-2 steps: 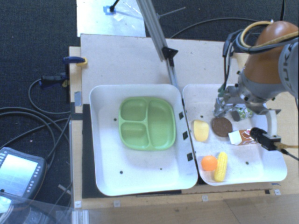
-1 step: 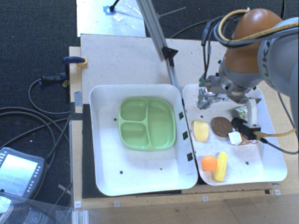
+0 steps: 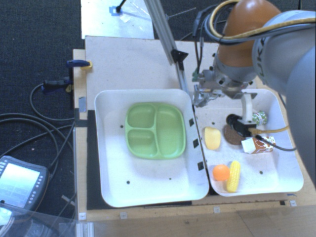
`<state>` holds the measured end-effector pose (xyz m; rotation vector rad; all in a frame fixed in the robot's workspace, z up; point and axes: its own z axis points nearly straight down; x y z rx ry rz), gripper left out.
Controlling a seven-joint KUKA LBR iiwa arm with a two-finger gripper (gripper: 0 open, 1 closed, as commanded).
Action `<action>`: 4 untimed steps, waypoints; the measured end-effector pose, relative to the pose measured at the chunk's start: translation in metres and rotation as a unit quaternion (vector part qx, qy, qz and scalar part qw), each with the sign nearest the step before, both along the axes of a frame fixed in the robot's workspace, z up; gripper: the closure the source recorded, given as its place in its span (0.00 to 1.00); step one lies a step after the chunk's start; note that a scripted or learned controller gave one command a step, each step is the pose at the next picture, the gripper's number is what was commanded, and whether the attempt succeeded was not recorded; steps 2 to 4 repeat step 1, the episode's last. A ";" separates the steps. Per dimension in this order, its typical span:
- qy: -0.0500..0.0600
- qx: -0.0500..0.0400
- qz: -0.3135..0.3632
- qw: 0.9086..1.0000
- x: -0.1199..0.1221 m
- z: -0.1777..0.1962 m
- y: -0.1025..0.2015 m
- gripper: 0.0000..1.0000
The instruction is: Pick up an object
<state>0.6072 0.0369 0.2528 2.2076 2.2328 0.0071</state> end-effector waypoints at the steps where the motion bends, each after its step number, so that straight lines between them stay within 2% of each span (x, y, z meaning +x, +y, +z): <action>1: 0.000 0.000 0.000 1.000 0.029 0.000 0.046 1.00; 4: 0.000 0.000 0.000 1.000 0.029 0.000 0.046 1.00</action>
